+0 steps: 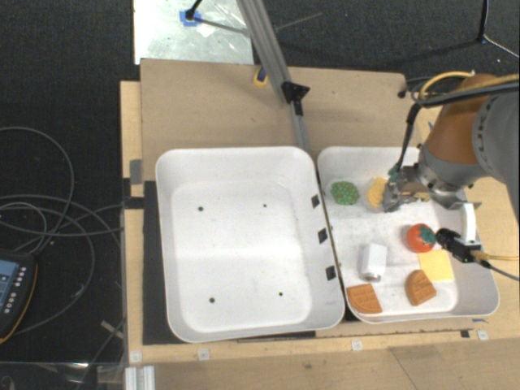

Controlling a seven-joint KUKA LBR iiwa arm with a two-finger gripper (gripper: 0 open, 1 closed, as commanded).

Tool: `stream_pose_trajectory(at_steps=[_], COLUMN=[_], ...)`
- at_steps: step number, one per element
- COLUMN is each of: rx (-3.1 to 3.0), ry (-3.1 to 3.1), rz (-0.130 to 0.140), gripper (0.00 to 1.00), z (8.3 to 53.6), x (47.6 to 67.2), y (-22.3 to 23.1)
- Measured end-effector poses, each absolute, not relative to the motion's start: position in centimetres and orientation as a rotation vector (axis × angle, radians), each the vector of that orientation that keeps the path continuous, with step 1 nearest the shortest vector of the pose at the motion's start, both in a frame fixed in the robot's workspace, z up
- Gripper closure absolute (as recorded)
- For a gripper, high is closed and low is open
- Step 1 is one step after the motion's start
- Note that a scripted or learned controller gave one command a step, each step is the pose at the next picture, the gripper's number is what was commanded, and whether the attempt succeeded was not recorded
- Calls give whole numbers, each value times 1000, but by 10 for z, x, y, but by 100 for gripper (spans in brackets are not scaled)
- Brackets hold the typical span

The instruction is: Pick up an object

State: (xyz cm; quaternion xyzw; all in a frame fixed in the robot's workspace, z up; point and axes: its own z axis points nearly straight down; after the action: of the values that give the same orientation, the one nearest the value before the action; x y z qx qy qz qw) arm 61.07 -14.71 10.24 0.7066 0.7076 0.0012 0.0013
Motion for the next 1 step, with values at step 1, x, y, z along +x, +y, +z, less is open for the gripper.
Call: stream_pose_trajectory(at_steps=[1], rx=[2213], ry=[2220], rz=[7], gripper=[100], z=[167], x=[611], y=[-147])
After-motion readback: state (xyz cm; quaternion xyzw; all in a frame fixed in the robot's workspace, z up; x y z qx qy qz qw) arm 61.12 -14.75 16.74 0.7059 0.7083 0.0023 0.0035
